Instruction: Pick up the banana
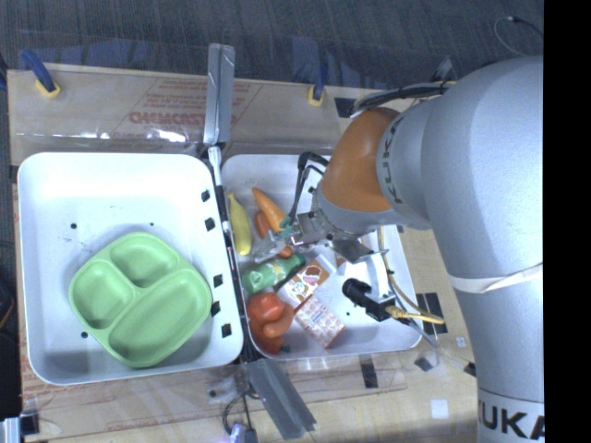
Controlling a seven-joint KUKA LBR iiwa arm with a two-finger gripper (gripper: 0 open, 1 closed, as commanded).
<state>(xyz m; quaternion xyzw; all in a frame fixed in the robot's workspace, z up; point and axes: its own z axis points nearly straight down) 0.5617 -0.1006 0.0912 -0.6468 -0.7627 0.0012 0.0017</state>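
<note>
The arm reaches in from the right and hangs low over the right bin (406, 335), its orange band over that bin's far half. The gripper (294, 236) sits down among the clutter in the middle of the bin; from up here I cannot tell whether it is open or closed. The banana (239, 224) lies lengthwise along the bin's left wall, just left of the gripper and apart from it. An orange carrot (269, 208) lies right beside the banana, nearer the gripper. Closer to the near edge there's a green packet (273, 273), a red tomato (264, 309) and a small printed carton (312, 310). Over in the left bin (55, 192), a green divided plate (140, 298) rests flat.
</note>
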